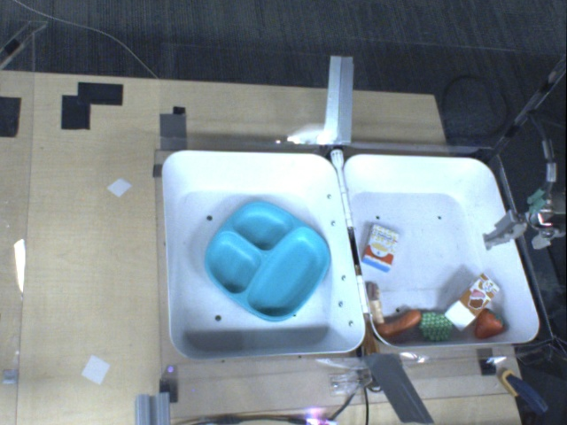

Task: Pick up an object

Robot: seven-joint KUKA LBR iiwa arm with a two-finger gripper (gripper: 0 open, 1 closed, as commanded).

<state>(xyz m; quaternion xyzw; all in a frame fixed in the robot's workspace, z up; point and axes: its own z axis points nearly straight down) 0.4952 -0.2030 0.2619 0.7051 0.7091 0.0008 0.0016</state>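
Out at the right rim of the right bin hung my gripper (516,227), a small grey metal piece just over the bin's edge. Whether it was apart or together I could not tell, and nothing showed in its grasp.

Going from the left, the left bin (190,202) held a blue sectioned plate (268,259) lying flat near its middle. The right bin (425,180) held everything else I might have picked. A small white carton (382,244) with orange and blue print lay near that bin's left wall, apart from the rest. Along the near wall ran a loose row: a reddish-orange sausage-shaped piece (400,323), a green knobbly piece (435,325) just beside it, a white block (460,314) touching the green one, then a brown and orange packet (481,292) and a red piece (489,325) below it. All of these lay well apart from my gripper.
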